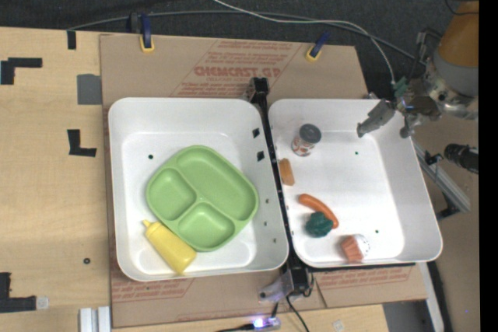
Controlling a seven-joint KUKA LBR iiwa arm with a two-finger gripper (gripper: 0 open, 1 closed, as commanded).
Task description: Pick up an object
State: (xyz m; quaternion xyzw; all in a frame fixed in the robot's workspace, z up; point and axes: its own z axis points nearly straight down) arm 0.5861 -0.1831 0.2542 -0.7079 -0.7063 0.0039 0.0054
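The right bin (405, 190) holds a small jar with a grey lid (306, 140), a short orange piece (286, 172) by the dividing wall, an orange carrot-like piece (319, 207), a dark green lump (317, 226) touching it, and an orange-and-white item (355, 246) near the front. My gripper (390, 123) hangs over the bin's far right corner, well apart from all of them. It is open, fingers spread, with nothing between them.
In the left bin (124, 167) lie a green divided plate (202, 198) and a yellow squeeze bottle (169, 246) at the front left. A black clip (259, 88) sits where the bins meet at the back. Cables run across the dark background.
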